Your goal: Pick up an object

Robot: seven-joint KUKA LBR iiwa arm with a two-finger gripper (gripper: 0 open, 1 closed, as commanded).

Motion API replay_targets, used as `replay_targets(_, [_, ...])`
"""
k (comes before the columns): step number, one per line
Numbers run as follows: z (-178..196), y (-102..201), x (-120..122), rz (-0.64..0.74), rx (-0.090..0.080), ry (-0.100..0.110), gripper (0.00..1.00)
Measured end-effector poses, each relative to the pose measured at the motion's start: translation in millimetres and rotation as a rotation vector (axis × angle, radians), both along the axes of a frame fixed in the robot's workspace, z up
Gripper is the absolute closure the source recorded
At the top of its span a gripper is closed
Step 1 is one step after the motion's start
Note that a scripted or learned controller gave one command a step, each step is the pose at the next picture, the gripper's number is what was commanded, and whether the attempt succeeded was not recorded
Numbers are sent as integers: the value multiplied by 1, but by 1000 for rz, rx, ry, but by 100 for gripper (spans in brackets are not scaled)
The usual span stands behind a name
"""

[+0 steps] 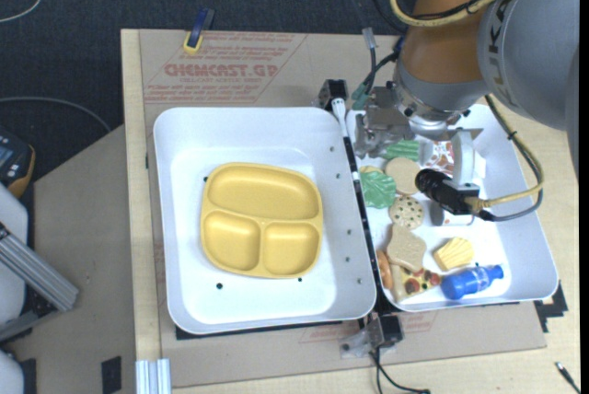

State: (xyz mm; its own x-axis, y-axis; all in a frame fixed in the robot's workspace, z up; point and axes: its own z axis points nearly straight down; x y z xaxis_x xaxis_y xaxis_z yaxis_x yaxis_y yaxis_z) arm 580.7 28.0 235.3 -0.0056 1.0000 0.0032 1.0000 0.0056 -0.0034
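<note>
The grey two-finger gripper [411, 136] is low over the far end of the right shallow white bin [526, 215], so the reach-and-descend step looks to be in hand. Whether it is open, or has hold of anything, I cannot tell. Candidate objects lie just below it: a green crumpled plastic piece [377, 188], a round speckled cookie [406, 212], and further on a blue plastic bottle [471, 281]. Next comes settling onto one piece and closing.

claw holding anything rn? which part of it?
Cannot tell. The claw is low in the right bin, over the toy food pile, and the wrist hides its tips.
</note>
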Motion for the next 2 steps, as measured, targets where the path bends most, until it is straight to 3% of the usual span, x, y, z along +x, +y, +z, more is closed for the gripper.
replay_targets(1, [-6, 11, -19, -4, -2, 1, 100])
replay_targets(2, [-21, 12, -8, -6, -3, 1, 100])
